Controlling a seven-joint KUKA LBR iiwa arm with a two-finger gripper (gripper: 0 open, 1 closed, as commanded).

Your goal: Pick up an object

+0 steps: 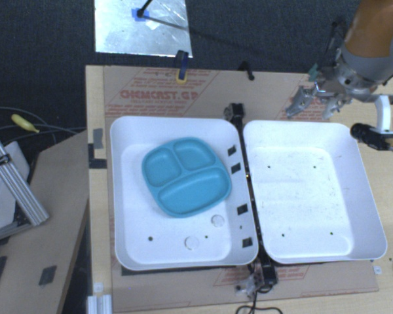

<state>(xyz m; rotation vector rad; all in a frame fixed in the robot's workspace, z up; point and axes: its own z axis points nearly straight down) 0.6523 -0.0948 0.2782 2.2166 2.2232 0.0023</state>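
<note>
Blue divided plate [185, 176] flat in left bin [128, 136], long axis slanting upper-left to lower-right.

Red block lettering is printed on the brown cardboard sheet [158, 91] that lies beneath the two bins, above the left bin [121, 175]. The large line appears to read "CHEMCAST", followed by two or three characters, possibly "GP". Smaller red lines above and below it are too fine to read. Further red print on the cardboard's right part is illegible.
</note>
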